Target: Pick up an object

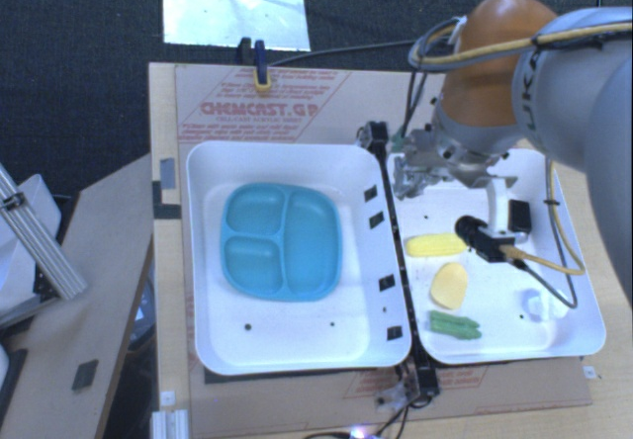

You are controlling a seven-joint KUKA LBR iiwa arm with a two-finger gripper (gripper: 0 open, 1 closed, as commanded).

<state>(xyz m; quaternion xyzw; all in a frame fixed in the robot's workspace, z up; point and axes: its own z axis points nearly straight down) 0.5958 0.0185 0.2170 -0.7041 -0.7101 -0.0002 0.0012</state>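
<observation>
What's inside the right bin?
In the right bin: a yellow banana-like piece, a yellow wedge and a green piece. The arm covers the bin's far part, so anything there is hidden.

Bright even light; soft focus; faint shadows.

A single fixed camera looks down from above at a slant, set far enough off to take in both white bins whole: the left bin [203, 259] lies near the middle of the frame, the right bin [579, 313] toward the right edge. The counter [297, 101] runs away toward the top, where dark floor shows beyond it. The arm [554, 61] enters from the right, large and close to the lens.
</observation>
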